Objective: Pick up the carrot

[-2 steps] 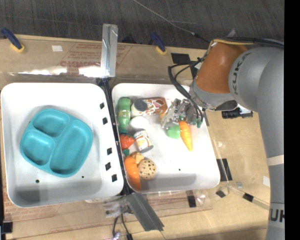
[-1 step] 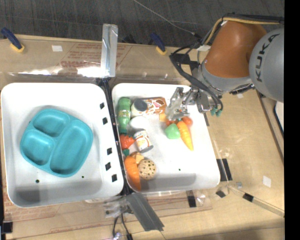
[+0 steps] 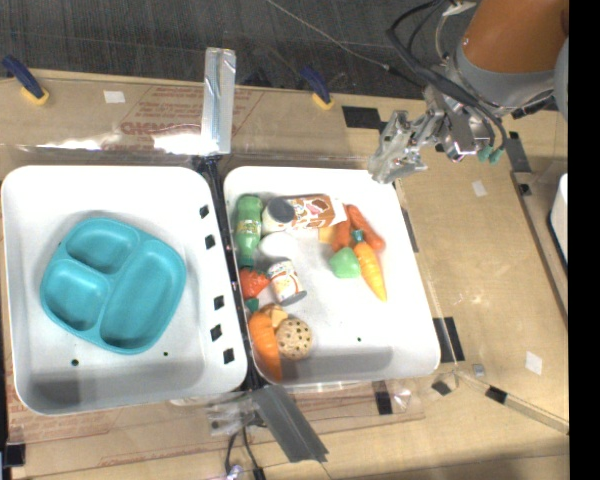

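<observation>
The carrot (image 3: pixel 373 270) is orange with a green top. It lies in the right bin (image 3: pixel 410 328), near its right wall, pointing toward the front. A second, redder carrot-like piece (image 3: pixel 365 224) lies just behind it. My gripper (image 3: pixel 398 160) hangs above the bin's back right corner, up and to the right of the carrot and apart from it. Its fingers (image 3: pixel 384 164) are open with nothing between them.
The right bin also holds a green pear (image 3: pixel 344 264), a green bottle (image 3: pixel 247 222), a brown carton (image 3: pixel 307 211), a small can (image 3: pixel 285 281), a cookie (image 3: pixel 294 337) and an orange fruit (image 3: pixel 262 336). A teal divided plate (image 3: pixel 113 284) sits in the left bin (image 3: pixel 30 368).
</observation>
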Motion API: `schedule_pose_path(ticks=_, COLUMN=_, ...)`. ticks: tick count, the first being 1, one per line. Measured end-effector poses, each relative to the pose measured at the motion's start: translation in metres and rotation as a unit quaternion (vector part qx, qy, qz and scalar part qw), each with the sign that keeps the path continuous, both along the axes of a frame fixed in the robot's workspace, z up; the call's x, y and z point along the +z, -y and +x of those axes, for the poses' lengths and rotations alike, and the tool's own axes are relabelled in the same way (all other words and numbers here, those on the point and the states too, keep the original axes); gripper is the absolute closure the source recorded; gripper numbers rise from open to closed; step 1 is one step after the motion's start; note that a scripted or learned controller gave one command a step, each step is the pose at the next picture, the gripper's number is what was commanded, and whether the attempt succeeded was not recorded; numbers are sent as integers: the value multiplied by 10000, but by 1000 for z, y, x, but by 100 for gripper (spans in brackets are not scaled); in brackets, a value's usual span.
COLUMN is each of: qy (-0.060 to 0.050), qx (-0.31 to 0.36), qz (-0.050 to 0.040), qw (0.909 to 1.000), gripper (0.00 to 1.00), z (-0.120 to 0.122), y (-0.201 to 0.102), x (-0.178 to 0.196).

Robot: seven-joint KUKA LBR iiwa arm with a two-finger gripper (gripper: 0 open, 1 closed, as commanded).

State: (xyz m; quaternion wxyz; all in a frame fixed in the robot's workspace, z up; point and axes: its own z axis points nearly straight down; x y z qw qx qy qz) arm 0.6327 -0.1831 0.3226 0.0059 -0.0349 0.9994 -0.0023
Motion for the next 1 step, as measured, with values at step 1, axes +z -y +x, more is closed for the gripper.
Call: schedule_pose_path(ticks=1, qy=-43, qx=1639, qz=3, qw=9865, gripper=100, z=25, y=26, x=-17)
